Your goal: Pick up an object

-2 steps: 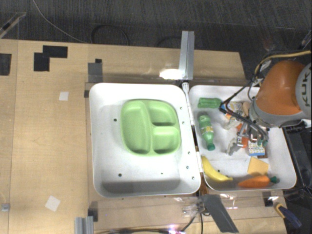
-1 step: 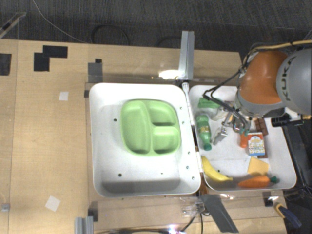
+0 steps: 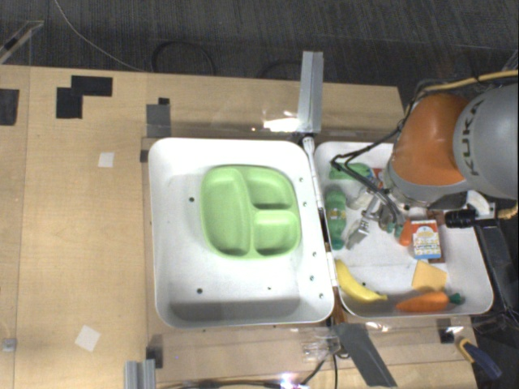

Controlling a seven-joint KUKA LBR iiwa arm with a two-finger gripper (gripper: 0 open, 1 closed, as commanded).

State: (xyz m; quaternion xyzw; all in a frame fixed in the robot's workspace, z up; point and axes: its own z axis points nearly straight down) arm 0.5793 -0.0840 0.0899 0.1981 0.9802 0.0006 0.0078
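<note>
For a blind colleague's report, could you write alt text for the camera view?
A grey and orange robot arm reaches over the right white bin, which holds a banana, a carrot and other small items. The left white bin holds a green divided tray.

The left bin point(image 3: 170, 217) is largely taken up by a green divided tray point(image 3: 247, 211), with bare floor left along its edges. The right bin point(image 3: 478, 298) is crowded: a banana point(image 3: 357, 285), carrot point(image 3: 422, 301), cheese wedge point(image 3: 428, 275), small carton point(image 3: 426, 240) and green bottle point(image 3: 335, 212) lie close together.
</note>
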